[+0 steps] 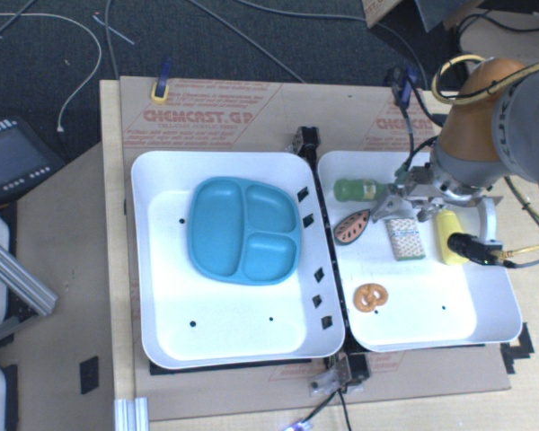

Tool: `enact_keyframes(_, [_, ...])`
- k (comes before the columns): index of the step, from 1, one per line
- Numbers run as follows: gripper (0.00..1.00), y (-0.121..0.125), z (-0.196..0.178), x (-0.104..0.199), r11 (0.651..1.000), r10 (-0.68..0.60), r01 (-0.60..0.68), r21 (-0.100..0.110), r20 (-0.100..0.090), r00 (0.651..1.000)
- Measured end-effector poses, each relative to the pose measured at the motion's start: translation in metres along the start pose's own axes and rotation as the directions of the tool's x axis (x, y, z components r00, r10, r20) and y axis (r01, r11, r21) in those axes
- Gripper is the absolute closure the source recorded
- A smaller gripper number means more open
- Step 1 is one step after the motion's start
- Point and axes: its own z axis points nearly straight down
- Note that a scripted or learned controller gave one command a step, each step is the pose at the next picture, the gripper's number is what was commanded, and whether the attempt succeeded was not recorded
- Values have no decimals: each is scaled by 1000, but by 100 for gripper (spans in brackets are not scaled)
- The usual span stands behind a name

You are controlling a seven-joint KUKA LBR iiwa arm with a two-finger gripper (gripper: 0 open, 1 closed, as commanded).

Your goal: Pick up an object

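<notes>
The arm [499,115] reaches in from the right over the right bin [485,326], its orange band above the grey wrist, and the gripper [404,200] hangs low over the bin's upper middle. Whether it is apart or together cannot be told from this slanted view, and nothing shows plainly clamped in it. Just below the gripper lies a speckled sponge [405,238], close under it and perhaps touching, though contact cannot be made out. To the gripper's left and slightly up lies a green bottle [355,189] on its side; lower left of the gripper, near the bin's left wall, is an orange-brown oval piece [350,228]. To the gripper's right and a little down lies a yellow block [450,233], just beside the sponge, with a black part of the arm's hardware across its lower end. Well below the gripper, towards the bin's front, sits a pretzel [370,296] by itself. Far to the gripper's left, past the divider, the left bin [225,330] holds a blue tray [244,230] with compartments.
</notes>
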Motion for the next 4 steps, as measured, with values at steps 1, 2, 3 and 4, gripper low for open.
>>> enact_keyframes(1, [100, 2, -15, 0, 1000, 0, 0, -8, 0, 1000])
enact_keyframes(2, [100, 10, -78, 1, 1000, -1, 1, -15, 3, 1000])
enact_keyframes(3, [100, 12, -133, 1, 1000, -1, 1, -14, 3, 1000])
enact_keyframes(4, [100, 12, -126, 58, 1000, -6, 6, -5, -2, 1000])
